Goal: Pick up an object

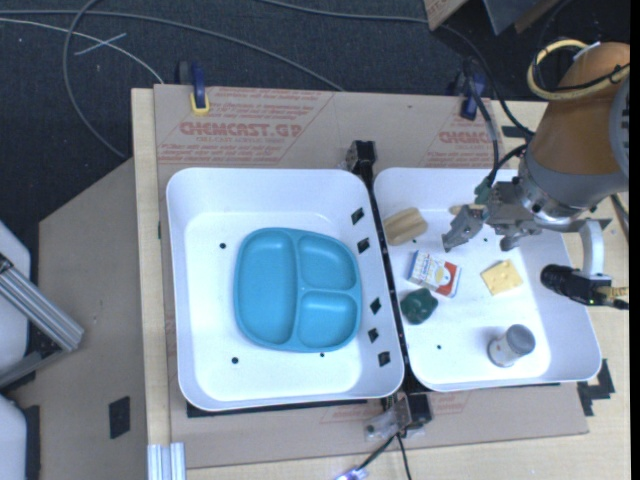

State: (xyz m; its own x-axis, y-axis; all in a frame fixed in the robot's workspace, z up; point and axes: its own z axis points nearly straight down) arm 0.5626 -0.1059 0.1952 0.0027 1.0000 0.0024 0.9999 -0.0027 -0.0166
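**Objects lie loose in the right bin, gripper hovering among them**

Objects for picking sit in the right bin point(570, 363), scattered over its white floor. A tan wooden block point(405, 225) lies near the bin's upper left, close to the divider between the two bins. Below it is a small red and white carton point(434, 273), tilted, and just beside the carton's lower left corner rests a dark green lump point(418, 306). A yellow wedge that looks like toy cheese point(502, 277) lies right of the carton, apart from it. Nearer the front edge stands a small grey cylinder point(511, 345), well apart from the rest.

The gripper point(487, 228) hangs over the upper middle of that bin, between the wooden block and the yellow wedge, at the end of the grey arm with its orange band point(590, 78). Its dark fingers point(462, 231) appear spread, with nothing visible between them; none of the objects touches them.

The left bin point(190, 268) holds a blue divided plate point(297, 289) with three compartments, lying flat near the bin's middle. Both bins rest on a cardboard sheet point(260, 118) printed with red lettering, held at its far edge by a blue and yellow clamp point(199, 86).
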